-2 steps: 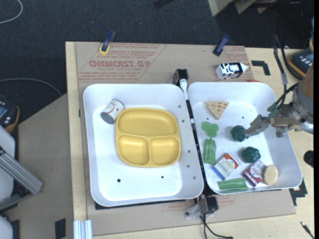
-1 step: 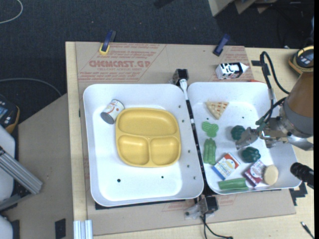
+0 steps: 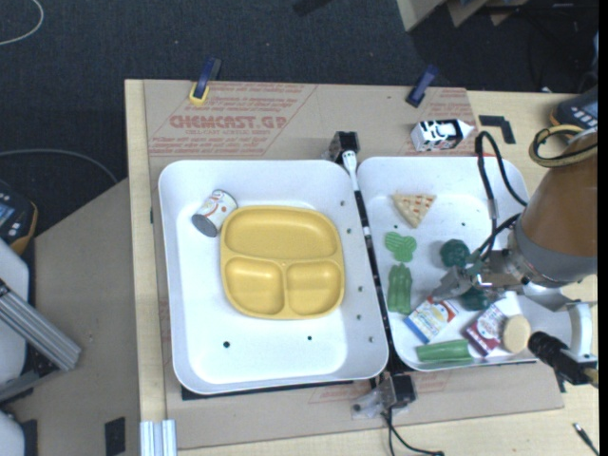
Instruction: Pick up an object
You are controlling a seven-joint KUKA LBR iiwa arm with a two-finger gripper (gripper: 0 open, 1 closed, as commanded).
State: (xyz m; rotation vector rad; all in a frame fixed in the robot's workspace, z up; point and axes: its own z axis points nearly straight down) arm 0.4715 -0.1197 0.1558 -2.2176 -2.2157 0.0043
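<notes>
1. Nearest the camera, at the bottom edge of the right bin (image 3: pixel 513 183), a long green plastic vegetable (image 3: pixel 442 351) lies flat beside a small blue-and-white packet (image 3: pixel 429 317).
2. To their right, a red-and-white packet (image 3: pixel 485 329) lies touching a round tan disc (image 3: pixel 516 332) near the bin's lower right corner.
3. Reaching in from the right, the grey arm with its orange band (image 3: pixel 565 212) hangs over the right bin, and its tool (image 3: pixel 463 281) sits low among the toys, just above the blue-and-white packet.
4. Whether the tool is open or closed cannot be told, since its tip blends into the dark objects around it, and nothing is clearly seen held.
5. A dark teal rounded toy (image 3: pixel 454 252) sits just up and left of the tool, and another dark green piece (image 3: pixel 472 299) lies just below it.
6. Further left in the same bin, a light green leafy toy (image 3: pixel 400 247) lies above a green pickle-shaped toy (image 3: pixel 399 288), both near the divide between the bins.
7. A tan triangular wedge resembling a pizza slice (image 3: pixel 414 207) rests near the top of the right bin, well apart from the tool.
8. The left bin (image 3: pixel 185 283) holds a yellow three-compartment plastic plate (image 3: pixel 282 259), with a small white cup (image 3: pixel 214 212) tipped on its side just beside the plate's upper left corner.
9. Both bins rest on a tan surface (image 3: pixel 237 117) with red lettering.
</notes>
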